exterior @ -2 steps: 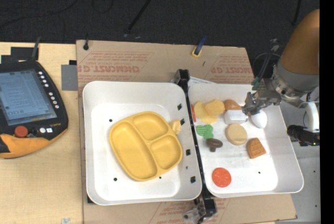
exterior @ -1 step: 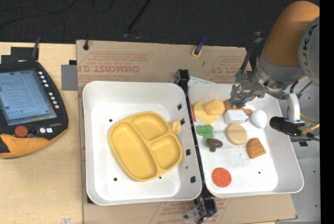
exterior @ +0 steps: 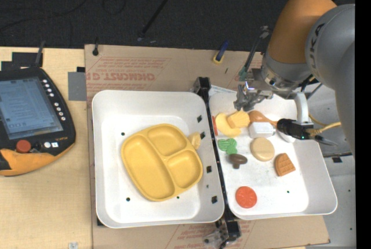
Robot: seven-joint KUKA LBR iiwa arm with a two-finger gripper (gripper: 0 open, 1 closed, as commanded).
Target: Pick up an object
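Currently in approach: hand (exterior: 248, 97) hovers right-centre of frame over the yellow block (exterior: 237, 120) in the right bin (exterior: 324, 184) (grip state: cannot tell). Next: descend straight, close.

Divided tray (exterior: 161, 159) in left bin (exterior: 110, 108); food pieces (exterior: 262, 149) in right bin (exterior: 316, 195).

The arm (exterior: 316, 33) hides the right bin's (exterior: 313, 195) far corner (fingers unclear).
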